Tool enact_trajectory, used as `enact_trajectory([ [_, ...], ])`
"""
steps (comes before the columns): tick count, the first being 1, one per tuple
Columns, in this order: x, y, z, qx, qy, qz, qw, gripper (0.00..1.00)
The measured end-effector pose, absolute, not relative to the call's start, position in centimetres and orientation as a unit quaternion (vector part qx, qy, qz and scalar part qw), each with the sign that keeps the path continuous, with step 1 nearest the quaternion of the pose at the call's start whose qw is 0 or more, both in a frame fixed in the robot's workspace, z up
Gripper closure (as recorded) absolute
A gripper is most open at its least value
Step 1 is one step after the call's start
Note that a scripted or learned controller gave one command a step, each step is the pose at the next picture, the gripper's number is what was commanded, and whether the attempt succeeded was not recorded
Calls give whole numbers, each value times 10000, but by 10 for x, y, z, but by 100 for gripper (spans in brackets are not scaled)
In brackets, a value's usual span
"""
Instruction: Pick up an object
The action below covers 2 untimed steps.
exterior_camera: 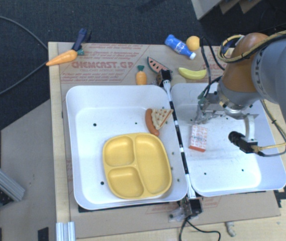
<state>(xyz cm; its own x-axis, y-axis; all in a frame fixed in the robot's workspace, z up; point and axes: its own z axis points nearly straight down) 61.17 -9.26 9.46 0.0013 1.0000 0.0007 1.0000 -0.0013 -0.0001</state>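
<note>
A small white packet with red and orange print lies flat on the floor of the right bin, near its left wall. My gripper hangs just above and behind the packet, below the grey arm and its orange band, which come in from the right. The packet rests on the bin floor, apart from the gripper. In the left bin there is a yellow divided plate, and a sausage lies beside a sandwich wedge at the right wall.
Behind the bins on the cardboard lie a carrot, a small orange piece, a watermelon slice, a banana, a blue bottle and a lemon. A black cable plug hangs over the right bin.
</note>
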Motion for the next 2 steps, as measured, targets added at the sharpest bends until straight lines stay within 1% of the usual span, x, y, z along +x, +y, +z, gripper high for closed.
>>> enact_trajectory([
  [1, 612, -93, 94, -7075, -7067, -2, 5, 0],
  [2, 608, -117, 84, -7074, -7068, 6, 4, 0],
])
